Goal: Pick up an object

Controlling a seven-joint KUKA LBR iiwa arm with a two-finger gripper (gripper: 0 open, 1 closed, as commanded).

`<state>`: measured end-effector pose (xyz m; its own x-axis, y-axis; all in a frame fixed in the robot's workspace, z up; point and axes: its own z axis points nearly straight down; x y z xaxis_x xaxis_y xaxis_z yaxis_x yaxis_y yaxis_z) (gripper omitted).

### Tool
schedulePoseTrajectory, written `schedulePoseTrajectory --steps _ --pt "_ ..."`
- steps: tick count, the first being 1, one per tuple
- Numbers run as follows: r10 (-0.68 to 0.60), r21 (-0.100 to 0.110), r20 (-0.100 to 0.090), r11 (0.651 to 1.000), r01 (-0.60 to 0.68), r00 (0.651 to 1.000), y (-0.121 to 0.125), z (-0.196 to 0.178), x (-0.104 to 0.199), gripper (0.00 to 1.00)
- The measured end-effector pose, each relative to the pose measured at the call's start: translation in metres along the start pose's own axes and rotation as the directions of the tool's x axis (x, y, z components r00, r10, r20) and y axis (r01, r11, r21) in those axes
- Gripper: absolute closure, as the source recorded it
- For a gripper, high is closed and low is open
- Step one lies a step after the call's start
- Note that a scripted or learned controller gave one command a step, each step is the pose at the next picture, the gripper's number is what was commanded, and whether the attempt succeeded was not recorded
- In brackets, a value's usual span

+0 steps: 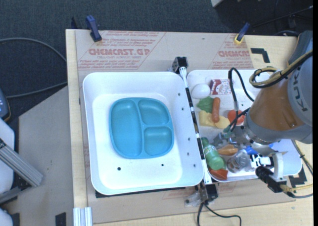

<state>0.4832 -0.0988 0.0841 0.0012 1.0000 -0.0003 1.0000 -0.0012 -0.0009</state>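
The right bin [198, 77] holds a heap of small toy foods: a white egg [200, 90], a red-and-white packet [219, 87], a green leafy piece [205, 104], an orange sausage [215, 109], a yellow piece [209, 119], a green item [214, 159] and a red piece [219, 174] at the near edge. My gripper [234, 151] reaches down into the near half of this bin, over an orange item [228, 149] and a clear shiny one [240, 161]. The arm's grey and orange wrist [276, 113] covers much of the bin's right side.
The left bin [99, 170] holds a blue divided plate [141, 126] in its middle. A black rail with clips [191, 120] runs between the two bins. Blue and yellow clamps [93, 28] hold the cardboard sheet at the bench's back edge. Cables trail at the near right.
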Motion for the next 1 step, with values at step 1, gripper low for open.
schedulePoseTrajectory --steps 1 --pt "-0.002 -0.003 0.001 1.0 0.002 1.0 0.091 -0.0454 -0.0161 0.0"
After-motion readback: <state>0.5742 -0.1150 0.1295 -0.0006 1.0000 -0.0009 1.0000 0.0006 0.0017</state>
